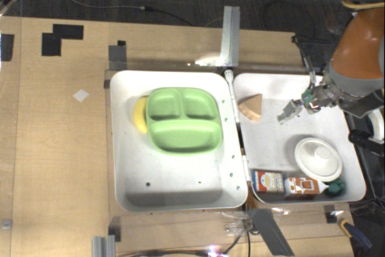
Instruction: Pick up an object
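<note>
- Gripper (293, 110): you are looking at it hanging over the upper middle of the right bin (355, 147), reaching in from the right. Whether it is released or clenched, you cannot tell; nothing is showing in its grasp.
- Tan wedge (251, 106): you are finding it in the right bin's upper left corner, near the gripper, lying toward the left of the view from the tip. I am judging this the likeliest target, being nearest.
- White bowl (318, 157): sitting below the gripper in the view, toward the bin's lower right.
- Carton (290, 183): lying flat along the bin's lower edge, long axis running left to right, well apart from the gripper.
- Green tray (183, 119): resting in the left bin (174, 183), partly covering a yellow object (139, 115).
</note>
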Controlling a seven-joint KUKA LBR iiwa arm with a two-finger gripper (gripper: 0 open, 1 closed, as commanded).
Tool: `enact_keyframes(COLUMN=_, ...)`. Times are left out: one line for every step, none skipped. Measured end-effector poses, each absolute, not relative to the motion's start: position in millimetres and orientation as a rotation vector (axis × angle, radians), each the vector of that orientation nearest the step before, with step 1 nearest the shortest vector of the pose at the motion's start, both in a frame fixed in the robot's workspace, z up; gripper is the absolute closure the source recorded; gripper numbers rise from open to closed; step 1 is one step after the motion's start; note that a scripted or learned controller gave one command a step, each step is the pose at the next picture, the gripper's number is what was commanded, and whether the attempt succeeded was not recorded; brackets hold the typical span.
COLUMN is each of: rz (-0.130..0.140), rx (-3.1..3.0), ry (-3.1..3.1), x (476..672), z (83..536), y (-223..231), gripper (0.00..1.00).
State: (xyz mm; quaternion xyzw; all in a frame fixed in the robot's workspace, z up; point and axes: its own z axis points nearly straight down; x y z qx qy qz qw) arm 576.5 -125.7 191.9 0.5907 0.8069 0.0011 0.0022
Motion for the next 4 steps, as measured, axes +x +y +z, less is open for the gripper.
enact_keyframes(rz=0.008, rx=1.94, ry=2.461, x=606.2, z=88, y=-100, gripper=0.0)
enact_keyframes(rz=0.005, rx=1.95, ry=2.456, x=670.5, z=88, y=-104, gripper=0.0)
enact_keyframes(rz=0.01, rx=1.937, ry=2.457, x=673.0, z=101, y=-103, gripper=1.0)
enact_keyframes(rz=0.01, rx=1.829, ry=2.545, x=670.8, z=188, y=-36, gripper=1.0)
